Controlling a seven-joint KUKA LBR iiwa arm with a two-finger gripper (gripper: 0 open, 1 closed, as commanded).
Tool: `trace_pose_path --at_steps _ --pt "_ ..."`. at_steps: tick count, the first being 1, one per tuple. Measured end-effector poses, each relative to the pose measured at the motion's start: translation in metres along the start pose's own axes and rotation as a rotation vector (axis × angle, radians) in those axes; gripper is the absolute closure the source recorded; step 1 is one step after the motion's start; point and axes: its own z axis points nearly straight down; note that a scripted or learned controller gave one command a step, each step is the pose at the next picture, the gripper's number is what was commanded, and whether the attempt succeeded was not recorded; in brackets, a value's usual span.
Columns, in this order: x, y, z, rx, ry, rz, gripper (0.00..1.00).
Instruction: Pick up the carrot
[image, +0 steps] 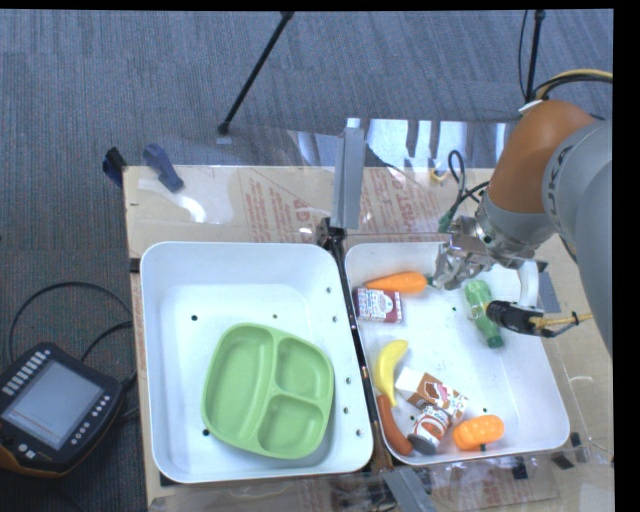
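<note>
The carrot (397, 283) lies flat, orange and tapered, on the floor of the right bin (545, 375) near its back left corner. My gripper (451, 277) hangs just off the carrot's right end, low over the bin, and stands open with nothing between its fingers. The grey arm with its orange band (535, 150) comes in from the upper right.
In the right bin: a green bottle (482, 303) just right of the gripper, a red carton (380, 303), a banana (388, 364), a sausage (394, 428), a brown packet (436, 392), a small can (427, 427), an orange fruit (478, 431). The left bin (180, 290) holds a green divided plate (268, 390).
</note>
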Motion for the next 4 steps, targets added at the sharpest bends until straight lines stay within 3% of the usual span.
trace_pose_path --at_steps 1,2,3,4 --pt "0.000 0.000 0.000 0.000 0.000 0.000 0.00" --pt "0.016 -0.003 -0.002 -0.005 0.000 -0.228 0.00" --pt "0.050 -0.011 0.040 -0.004 0.000 -0.373 0.00" --pt "0.010 -0.002 0.009 -0.007 -0.001 -0.410 0.00"
